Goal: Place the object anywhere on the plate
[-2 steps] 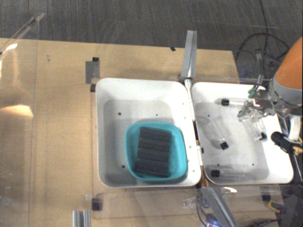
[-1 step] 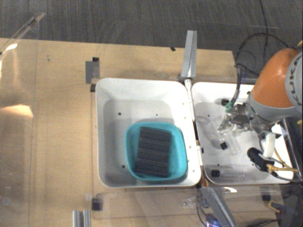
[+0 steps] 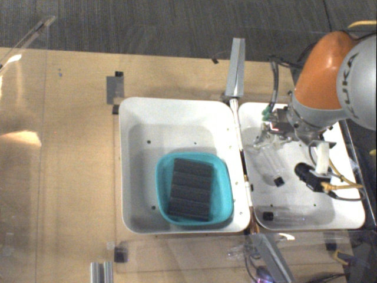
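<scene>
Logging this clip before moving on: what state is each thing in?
Dark ridged block: lying flat on the plate.
Teal plate: sitting in the left bin, toward its front right.
Left bin: holding the plate.
Arm: reaching over the right bin.

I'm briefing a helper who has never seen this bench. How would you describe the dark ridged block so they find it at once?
Start at the left bin, the white one farther from the arm. In its lower half sits a turquoise plate, and the dark ridged block lies flat on it. It is the bin's only dark item, rectangular, with ridges running across its top.
</scene>
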### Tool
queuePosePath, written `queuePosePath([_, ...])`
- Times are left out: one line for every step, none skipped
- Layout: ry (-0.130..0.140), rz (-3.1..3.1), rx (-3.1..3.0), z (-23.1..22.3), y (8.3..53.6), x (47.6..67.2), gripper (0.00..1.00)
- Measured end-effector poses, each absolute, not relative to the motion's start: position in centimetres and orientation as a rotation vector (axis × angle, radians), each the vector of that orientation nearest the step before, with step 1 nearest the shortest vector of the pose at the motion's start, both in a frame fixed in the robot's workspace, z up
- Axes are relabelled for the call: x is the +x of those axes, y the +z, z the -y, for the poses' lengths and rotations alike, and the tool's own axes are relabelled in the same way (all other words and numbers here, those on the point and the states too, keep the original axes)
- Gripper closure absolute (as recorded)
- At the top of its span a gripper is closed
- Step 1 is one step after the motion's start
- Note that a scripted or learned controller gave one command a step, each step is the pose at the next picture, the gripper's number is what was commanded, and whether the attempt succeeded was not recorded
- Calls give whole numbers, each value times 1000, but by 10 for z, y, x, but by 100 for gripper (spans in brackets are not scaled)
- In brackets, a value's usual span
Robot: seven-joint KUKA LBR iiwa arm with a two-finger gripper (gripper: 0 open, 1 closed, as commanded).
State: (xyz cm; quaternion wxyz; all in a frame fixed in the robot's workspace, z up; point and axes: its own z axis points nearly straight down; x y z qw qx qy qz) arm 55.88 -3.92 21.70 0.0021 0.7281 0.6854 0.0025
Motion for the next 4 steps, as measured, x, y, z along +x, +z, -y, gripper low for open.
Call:
queuePosePath([5,-2212,2228,-41,192,527,100])
queuePosePath([5,-2212,2229,-41,192,527,0])
queuePosePath([9,-2181,2252,59,263,489,0])
queuePosePath([15,-2185,2242,58,274,491,100])
